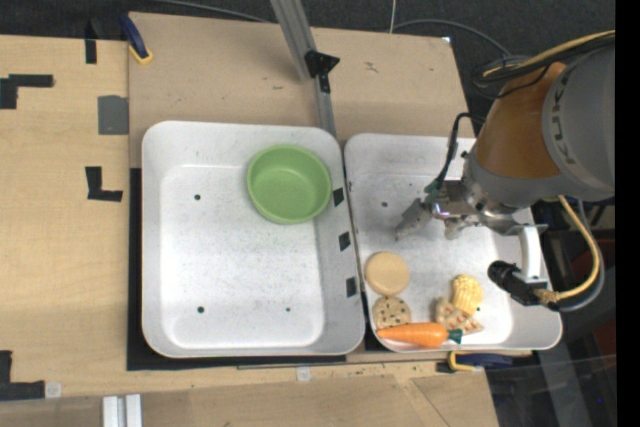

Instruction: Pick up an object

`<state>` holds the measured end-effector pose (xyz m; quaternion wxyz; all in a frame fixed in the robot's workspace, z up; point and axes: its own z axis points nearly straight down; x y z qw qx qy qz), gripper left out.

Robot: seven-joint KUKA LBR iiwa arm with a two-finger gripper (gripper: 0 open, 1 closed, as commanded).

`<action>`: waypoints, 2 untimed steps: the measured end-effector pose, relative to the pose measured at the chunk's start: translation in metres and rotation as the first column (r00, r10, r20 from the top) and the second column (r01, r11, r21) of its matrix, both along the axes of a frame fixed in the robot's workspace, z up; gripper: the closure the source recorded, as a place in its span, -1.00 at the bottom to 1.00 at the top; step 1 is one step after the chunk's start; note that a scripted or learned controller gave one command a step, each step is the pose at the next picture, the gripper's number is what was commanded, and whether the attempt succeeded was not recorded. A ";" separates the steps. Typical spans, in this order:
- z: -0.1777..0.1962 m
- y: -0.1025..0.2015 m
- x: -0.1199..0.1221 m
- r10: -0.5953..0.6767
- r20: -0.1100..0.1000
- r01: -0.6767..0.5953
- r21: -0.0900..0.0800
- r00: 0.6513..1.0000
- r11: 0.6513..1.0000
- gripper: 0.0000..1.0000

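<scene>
Pick not yet done: gripper (428, 215) is seen spread open, nothing held, above right bin (400, 160), w/ carrot (420, 335) & other items untouched nearer bin's front edge.

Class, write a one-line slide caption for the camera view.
Arm's tool hovers over the right bin above a round cookie, carrot and corn; a green bowl sits in the left bin.

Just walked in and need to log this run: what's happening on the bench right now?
A grey and orange arm reaches from the right over the right bin. Its gripper hangs above bare bin floor with nothing between its fingers. The food toys lie nearer the front edge: a round cookie, a cracker, a carrot and a corn cob. A green bowl sits in the left bin. Nothing is picked up yet.
</scene>
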<state>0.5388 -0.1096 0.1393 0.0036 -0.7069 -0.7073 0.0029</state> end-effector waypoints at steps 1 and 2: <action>-0.050 0.000 0.000 0.001 0.009 -0.001 -0.001 1.000 1.000 -1.00; -0.040 0.001 0.000 0.001 0.007 -0.001 0.000 1.000 1.000 1.00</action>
